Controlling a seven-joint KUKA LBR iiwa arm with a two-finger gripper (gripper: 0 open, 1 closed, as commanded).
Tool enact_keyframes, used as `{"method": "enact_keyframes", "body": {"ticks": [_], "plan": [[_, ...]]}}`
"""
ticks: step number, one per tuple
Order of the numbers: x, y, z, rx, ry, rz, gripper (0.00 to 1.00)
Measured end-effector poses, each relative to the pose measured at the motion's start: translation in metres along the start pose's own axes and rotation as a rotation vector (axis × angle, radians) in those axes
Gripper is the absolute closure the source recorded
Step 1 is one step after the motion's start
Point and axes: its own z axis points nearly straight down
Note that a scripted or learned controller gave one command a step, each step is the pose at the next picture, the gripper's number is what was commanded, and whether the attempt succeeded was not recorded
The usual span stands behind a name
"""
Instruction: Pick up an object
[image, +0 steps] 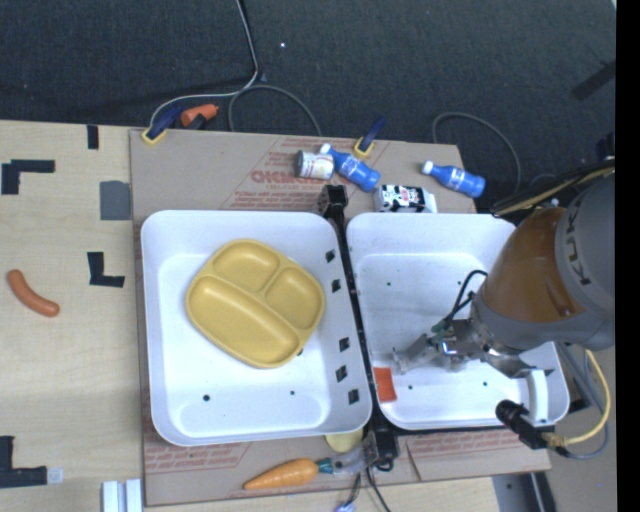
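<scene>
My gripper (405, 359) is low inside the right bin (430, 235), reaching left from the grey arm with its orange band (530, 275). Just below and left of its tip, a small orange-red block (383, 385) lies on the bin floor near the left wall, apart from the gripper. In the left bin (165, 250) a yellow divided plate (256, 301) lies flat, far from the gripper.
Outside the bins lie a sausage (33, 293) at the far left, a carrot (283, 475) at the front, and bottles (357, 170) and a black-and-white item (405, 198) at the back. Black clips (340, 290) sit along the divider between the bins.
</scene>
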Motion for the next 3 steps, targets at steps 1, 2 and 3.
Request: {"method": "enact_keyframes", "body": {"ticks": [1,2,3], "plan": [[0.023,0.062,0.015,-0.016,-0.009,0.000,0.00],[0.021,0.131,0.002,-0.021,-0.008,0.000,0.00],[0.020,0.191,0.011,-0.019,-0.008,-0.001,0.00]]}}
